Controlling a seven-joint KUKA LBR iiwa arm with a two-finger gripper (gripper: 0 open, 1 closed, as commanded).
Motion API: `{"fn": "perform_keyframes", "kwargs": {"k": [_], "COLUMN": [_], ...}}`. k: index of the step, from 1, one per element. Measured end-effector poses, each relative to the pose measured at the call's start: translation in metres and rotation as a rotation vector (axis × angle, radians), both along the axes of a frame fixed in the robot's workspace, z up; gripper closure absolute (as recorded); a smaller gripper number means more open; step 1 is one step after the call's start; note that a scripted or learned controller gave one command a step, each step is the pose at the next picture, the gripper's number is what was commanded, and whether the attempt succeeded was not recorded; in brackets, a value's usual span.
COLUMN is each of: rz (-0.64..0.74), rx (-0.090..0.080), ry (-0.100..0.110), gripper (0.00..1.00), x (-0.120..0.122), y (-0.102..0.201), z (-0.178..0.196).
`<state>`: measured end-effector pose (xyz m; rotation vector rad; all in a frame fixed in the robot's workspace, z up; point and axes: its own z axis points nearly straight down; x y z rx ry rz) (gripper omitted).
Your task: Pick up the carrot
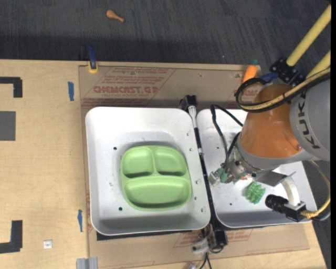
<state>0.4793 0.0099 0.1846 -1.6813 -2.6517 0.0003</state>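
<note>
Although we cannot be sure of it, the carrot point(114, 16) appears as a small orange piece on the dark floor at upper left, well apart from both bins. The gripper point(227, 174) hangs over the right bin point(223, 213), near a green toy point(254, 193); its opening we cannot tell. The left bin point(100, 157) holds a green divided plate point(155, 176).

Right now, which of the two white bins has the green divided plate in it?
The left bin, the one farther from the arm's side. The green divided plate lies flat in its middle. The right bin has the gripper over it and a small green piece.
</note>
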Motion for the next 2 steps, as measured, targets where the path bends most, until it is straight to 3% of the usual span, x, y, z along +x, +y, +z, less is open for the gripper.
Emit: {"fn": "perform_keyframes", "kwargs": {"k": [1, 2], "rz": [-0.081, 0.041], "rx": [0.000, -0.001], "ry": [-0.003, -0.005], "gripper": [1.00, 1.00], "x": [0.000, 0.130], "y": [0.081, 0.027], "z": [0.000, 0.071]}}
